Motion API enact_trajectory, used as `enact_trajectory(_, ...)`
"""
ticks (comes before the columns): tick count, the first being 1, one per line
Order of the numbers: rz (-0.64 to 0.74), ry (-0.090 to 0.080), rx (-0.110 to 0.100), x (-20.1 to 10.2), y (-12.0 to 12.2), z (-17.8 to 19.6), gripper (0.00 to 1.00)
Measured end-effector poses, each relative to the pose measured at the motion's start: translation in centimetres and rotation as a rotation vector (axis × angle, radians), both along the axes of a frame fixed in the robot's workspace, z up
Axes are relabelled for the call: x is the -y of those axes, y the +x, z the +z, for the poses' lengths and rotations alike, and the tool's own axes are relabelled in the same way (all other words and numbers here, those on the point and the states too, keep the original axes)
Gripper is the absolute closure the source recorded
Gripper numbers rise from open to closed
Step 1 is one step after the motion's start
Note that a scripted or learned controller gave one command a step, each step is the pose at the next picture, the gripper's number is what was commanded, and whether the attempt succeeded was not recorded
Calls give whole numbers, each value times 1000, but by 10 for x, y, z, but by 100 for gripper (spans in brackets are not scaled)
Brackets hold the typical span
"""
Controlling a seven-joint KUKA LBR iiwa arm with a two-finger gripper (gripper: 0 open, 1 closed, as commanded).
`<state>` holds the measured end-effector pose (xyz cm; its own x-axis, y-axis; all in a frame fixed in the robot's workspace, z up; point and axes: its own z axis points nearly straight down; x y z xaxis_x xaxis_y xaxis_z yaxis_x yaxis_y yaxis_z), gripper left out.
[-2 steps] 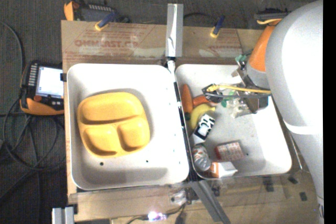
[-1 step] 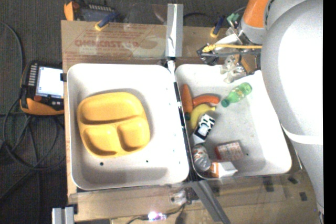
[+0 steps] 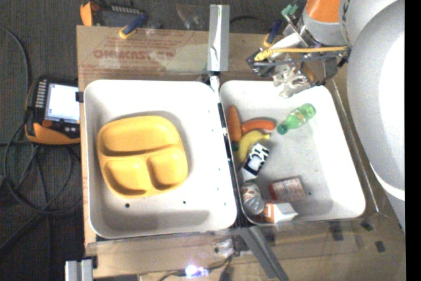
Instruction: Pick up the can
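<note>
A yellow divided tray (image 3: 143, 154) is set in the left bin (image 3: 92, 141). A green bottle (image 3: 296, 119), a banana (image 3: 248, 143), a carrot (image 3: 234, 123) and small boxes (image 3: 285, 189) are scattered in the right bin (image 3: 335, 161).

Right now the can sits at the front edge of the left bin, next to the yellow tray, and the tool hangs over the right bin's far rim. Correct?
Not quite. The camera view shows the can at the front edge of the right bin, not the left; the yellow tray lies alone in the left bin. The tool does hang over the right bin's far rim.

can (image 3: 250, 197): shiny metal | tray (image 3: 143, 154): smooth yellow plastic | bottle (image 3: 297, 118) above can: glossy green plastic
</note>
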<state>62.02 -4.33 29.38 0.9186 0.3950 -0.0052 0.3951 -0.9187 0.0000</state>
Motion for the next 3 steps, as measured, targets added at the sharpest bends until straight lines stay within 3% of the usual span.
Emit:
enact_trajectory(1,-35,2,-3,-37,-42,-86,100)
enact_trajectory(2,-187,0,0,18,-73,-35,100)
enact_trajectory(3,-152,-1,-1,103,-27,-25,100)
